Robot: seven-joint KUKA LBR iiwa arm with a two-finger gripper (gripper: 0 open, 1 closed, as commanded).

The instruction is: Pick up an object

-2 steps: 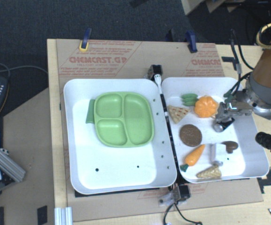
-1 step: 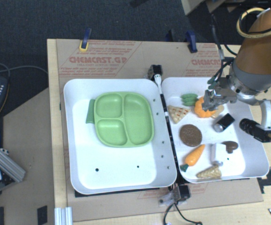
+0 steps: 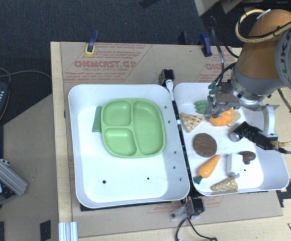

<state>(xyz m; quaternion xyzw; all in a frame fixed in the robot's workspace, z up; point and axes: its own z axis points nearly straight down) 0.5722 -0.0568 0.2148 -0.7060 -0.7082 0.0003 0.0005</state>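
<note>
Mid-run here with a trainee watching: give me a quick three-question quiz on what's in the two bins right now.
1. True or false: the green three-compartment plastic plate lies in the right white bin.
2. Which lies nearer the divider between the bins: A) the tan wedge-shaped toy slice or B) the small brown mushroom-shaped toy?
3. Fill in: the gripper hovers over an ____ toy.

Key: 1 false, it lies in the left white bin; 2 A; 3 orange.

Tray (image 3: 133,127) in L bin (image 3: 85,149), food (image 3: 205,144) in R bin (image 3: 266,172)
</note>
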